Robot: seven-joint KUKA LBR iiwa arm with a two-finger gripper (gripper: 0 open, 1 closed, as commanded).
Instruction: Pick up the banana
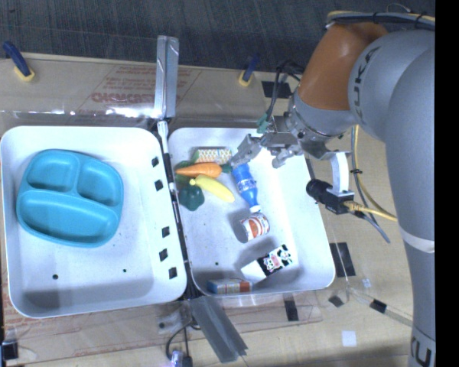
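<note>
- The banana (215,189) lay in the right bin (310,274), toward that bin's 10 o'clock corner, on the bin floor and not yet lifted.
- A carrot (198,170) lay just at its 12 o'clock side, touching or nearly so; a dark green vegetable (191,196) sat at its 9 o'clock.
- A blue bottle (245,186) lay just beside the banana at 3 o'clock, with a small can (254,226) and a black-and-white carton (271,262) farther toward 5 o'clock.
- The pincer (262,145) hung over the right bin's 12 o'clock edge, at about 1 o'clock from the banana, with nothing seen between its fingers.
- Its fingers looked spread apart, one reaching toward the bottle's cap, the other pointing right.
- The left bin (15,281) held a blue divided tray (69,196).
- Judged from this, the task was at the approach stage: the reach to the banana, the closing on it and the lift all remained, and the crowding carrot and bottle could spoil the grasp.
</note>
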